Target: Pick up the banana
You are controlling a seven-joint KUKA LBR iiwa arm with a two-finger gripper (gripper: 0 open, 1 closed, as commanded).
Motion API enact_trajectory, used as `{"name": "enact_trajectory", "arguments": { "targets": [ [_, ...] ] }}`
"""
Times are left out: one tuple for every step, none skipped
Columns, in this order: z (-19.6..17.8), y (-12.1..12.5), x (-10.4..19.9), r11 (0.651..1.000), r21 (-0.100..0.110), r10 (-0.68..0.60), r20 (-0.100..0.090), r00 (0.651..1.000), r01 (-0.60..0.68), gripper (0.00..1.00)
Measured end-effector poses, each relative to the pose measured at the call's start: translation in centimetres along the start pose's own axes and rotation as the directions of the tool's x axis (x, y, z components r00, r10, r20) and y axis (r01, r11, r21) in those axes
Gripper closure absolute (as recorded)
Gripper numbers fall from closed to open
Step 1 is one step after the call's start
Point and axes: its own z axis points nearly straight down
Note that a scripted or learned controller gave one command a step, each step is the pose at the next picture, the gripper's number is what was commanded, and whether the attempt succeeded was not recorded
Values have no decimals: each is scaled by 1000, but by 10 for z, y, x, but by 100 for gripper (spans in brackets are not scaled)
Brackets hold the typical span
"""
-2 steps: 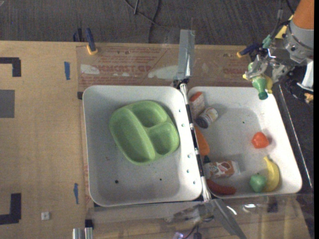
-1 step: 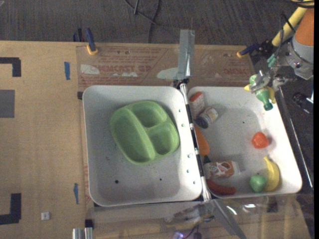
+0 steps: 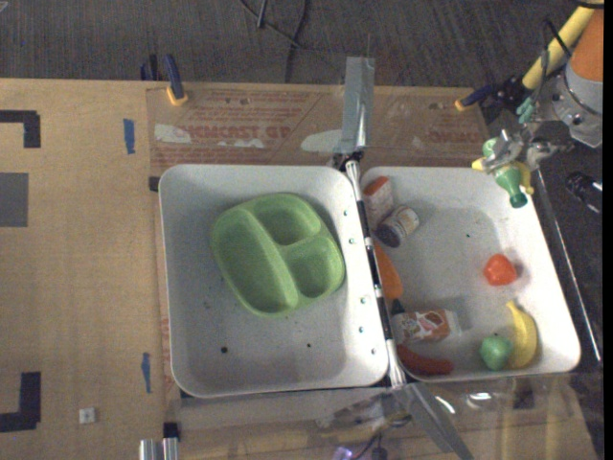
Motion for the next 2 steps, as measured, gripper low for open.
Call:
{"name": "enact_trajectory", "arguments": {
  "targets": [
    [10,-2,-21,1000,0,-12,-1,1000,12,100],
    [112,-1,-19,990,0,143,-1,990,-143,100]
  ]
}}
